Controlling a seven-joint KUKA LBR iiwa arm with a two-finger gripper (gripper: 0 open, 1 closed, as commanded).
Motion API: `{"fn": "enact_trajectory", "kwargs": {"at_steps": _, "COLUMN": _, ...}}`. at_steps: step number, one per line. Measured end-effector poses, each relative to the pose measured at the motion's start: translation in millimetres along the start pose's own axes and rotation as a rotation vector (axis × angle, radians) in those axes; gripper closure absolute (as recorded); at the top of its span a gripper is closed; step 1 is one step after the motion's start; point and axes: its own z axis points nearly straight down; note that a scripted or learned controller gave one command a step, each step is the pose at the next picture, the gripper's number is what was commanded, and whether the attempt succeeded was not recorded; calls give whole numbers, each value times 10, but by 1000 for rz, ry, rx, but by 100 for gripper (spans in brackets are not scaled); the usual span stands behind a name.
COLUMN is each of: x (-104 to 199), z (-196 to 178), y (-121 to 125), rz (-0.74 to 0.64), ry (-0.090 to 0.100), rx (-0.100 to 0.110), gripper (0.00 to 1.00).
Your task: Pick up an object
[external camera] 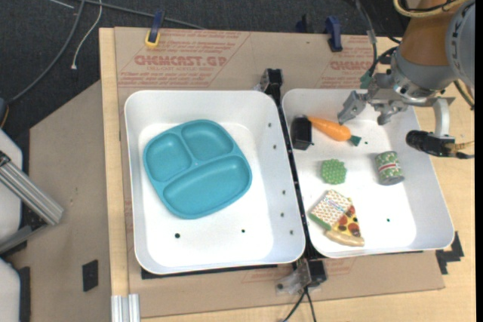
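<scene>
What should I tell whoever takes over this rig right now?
Pincer: open, holding nothing, hovering over the far end of the right bin.
Right bin: toy carrot just beside the pincer, black block, green bumpy ball, small green can, toy pizza slice.
Left bin: blue divided plate.
Done: nothing lifted.
Left: close on an object, probably the carrot, and raise it.

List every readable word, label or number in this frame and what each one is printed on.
"CHEMCAST GP": red print on the brown protective sheet behind the left bin.
The same red print repeats behind the right bin, partly hidden and too blurred to read.
The small can has a label too small to read.
</scene>
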Motion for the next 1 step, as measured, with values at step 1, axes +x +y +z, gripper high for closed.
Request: {"fn": "enact_trajectory", "kwargs": {"at_steps": 1, "x": 25, "z": 471, "y": 77, "rz": -2, "ry": 1, "rx": 5, "gripper": 0}}
